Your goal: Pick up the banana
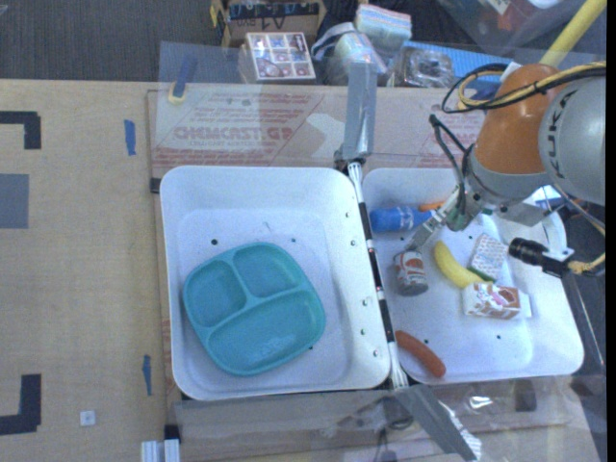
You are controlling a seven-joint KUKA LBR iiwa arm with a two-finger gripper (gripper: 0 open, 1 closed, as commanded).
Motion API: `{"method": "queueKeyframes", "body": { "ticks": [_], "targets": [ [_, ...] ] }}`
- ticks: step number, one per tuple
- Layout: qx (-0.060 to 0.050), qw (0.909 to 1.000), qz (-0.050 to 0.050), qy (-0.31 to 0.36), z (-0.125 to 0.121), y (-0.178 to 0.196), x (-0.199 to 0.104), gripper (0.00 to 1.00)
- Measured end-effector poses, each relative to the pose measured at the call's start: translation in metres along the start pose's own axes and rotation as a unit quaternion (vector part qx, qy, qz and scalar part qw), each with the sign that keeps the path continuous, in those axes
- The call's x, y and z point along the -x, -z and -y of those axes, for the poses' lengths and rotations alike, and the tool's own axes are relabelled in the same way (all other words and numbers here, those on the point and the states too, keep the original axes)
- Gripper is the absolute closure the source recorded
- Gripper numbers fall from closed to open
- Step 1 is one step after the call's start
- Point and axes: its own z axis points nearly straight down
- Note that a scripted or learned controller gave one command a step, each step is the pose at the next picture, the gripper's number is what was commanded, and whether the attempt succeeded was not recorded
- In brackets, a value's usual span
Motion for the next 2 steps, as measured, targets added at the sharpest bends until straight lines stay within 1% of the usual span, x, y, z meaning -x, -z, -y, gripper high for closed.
{"method": "queueKeyframes", "body": {
  "ticks": [1, 2],
  "targets": [
    [0.003, 1.0, 0.007, -0.001, -0.0001, 0.0114, 0.0039, 1.0],
    [0.003, 1.0, 0.004, -0.001, -0.0006, 0.011, 0.0026, 0.0]
  ]
}}
